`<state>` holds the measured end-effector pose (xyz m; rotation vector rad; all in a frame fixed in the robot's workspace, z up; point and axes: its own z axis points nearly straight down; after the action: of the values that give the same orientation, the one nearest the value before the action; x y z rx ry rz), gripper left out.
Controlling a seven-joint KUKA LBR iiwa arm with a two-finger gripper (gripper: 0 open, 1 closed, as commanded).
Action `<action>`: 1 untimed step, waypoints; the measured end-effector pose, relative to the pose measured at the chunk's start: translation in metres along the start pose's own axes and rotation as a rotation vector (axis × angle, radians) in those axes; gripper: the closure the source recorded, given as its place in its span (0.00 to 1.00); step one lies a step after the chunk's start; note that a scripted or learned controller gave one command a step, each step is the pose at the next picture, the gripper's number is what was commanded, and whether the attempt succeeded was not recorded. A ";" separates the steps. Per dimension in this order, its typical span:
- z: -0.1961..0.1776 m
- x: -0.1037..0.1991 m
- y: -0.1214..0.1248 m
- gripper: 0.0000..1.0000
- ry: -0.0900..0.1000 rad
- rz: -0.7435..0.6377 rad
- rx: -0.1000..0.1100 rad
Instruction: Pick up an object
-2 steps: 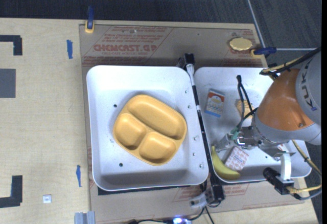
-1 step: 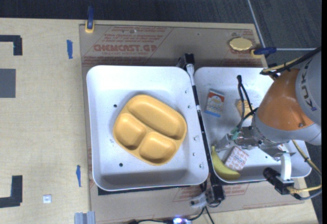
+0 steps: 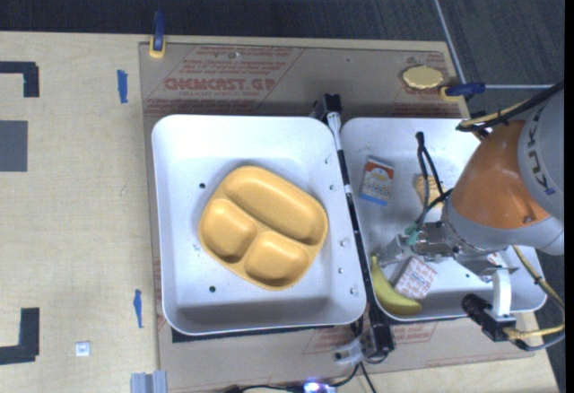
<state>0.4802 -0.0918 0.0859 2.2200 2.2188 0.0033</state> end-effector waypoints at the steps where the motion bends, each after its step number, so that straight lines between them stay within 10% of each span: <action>1: 0.000 -0.002 0.000 0.00 0.002 -0.002 0.000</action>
<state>0.4803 -0.0935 0.0859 2.2191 2.2214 0.0053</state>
